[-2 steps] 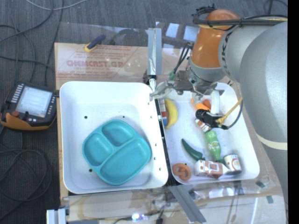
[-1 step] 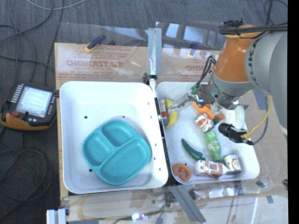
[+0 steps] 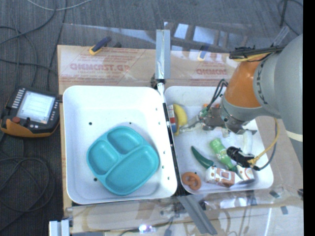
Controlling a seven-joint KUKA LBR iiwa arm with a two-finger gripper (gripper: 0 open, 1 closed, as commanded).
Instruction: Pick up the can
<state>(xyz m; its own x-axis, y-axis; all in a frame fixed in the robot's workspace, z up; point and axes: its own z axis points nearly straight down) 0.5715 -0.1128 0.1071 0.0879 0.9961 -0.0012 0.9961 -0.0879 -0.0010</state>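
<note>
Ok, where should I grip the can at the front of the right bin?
Probably mid-body on the can, from straight above, closing across its width. It seems to lie on its side, lengthwise left-right, with an orange ring crowding its left end.

Camera position: fixed above the bench, set toward its near edge.
Facing: downward at a slant, far edge of the bench at the top.
Distance: moderate; the two shallow white plastic bins [image 3: 118, 95] fit whole, side by side.
Arm entry: the grey arm with orange band [image 3: 256, 85] comes from the right.
</note>
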